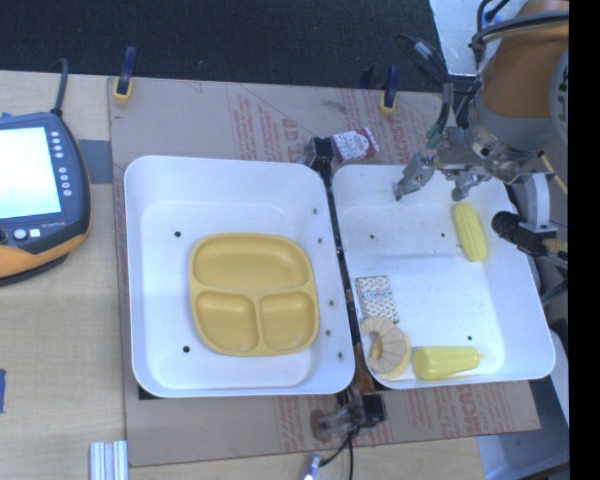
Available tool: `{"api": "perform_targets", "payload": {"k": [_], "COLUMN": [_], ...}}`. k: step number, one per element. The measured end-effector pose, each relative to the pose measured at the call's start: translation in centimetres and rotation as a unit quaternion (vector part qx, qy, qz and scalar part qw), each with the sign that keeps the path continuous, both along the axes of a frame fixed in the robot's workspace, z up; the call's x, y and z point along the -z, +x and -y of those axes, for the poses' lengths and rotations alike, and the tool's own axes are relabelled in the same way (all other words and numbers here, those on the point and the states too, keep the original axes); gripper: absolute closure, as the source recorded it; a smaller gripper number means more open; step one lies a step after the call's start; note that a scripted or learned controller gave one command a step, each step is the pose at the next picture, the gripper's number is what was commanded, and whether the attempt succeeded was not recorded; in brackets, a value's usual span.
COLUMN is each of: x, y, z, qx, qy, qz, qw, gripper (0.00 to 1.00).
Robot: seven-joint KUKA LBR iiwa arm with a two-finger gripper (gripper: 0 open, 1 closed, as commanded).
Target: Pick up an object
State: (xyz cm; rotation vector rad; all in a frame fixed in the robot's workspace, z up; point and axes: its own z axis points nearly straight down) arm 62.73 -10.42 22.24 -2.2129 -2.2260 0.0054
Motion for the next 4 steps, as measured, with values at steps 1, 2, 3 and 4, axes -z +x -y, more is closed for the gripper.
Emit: {"api": "perform_targets", "payload": {"k": [1,2,3,4], "x": [-0.2,7.5,4.9,13.2], "y": [-1.0,1.1,2.9,2.8], "z": [7.7,10.8,10.8,10.7], "qx": [0.002,0.001,0.001,-0.001], "qy": [-0.0005,-0.0007,0.0004,-0.0002], "qz": [0.002,-0.001,0.002,-0.001], "qw": [1.0000,1.0000,1.0000,1.0000], "gripper": [0.00,0.00,0.00,0.00]}}
